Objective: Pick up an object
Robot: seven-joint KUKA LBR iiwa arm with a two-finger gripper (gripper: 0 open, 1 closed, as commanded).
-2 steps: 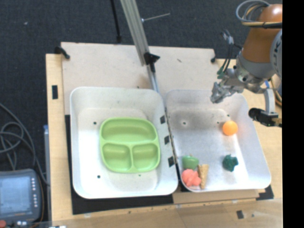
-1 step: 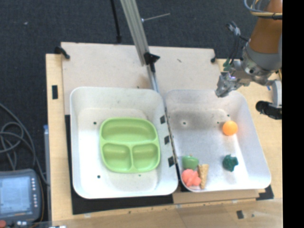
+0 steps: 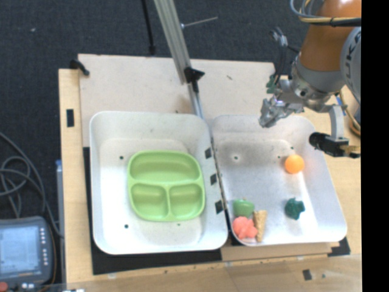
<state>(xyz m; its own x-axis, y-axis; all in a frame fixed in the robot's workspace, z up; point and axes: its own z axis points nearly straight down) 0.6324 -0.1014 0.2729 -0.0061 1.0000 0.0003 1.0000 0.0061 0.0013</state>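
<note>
My gripper (image 3: 268, 119) hangs over the far edge of the right bin (image 3: 261, 163), below the grey and orange arm. Nothing shows between its fingertips. An orange ball (image 3: 294, 164) lies in the right bin, to the right of and nearer than the gripper. A dark green toy (image 3: 295, 208) sits near the bin's front right. At the front left corner lie a green piece (image 3: 243, 207), a pink piece (image 3: 244, 227) and a tan cone (image 3: 261, 224), close together.
The left bin (image 3: 109, 163) holds a light green divided plate (image 3: 165, 185). A slanted metal pole (image 3: 176, 41) rises from between the bins toward the top. A black clamp (image 3: 328, 143) juts over the right bin's right rim.
</note>
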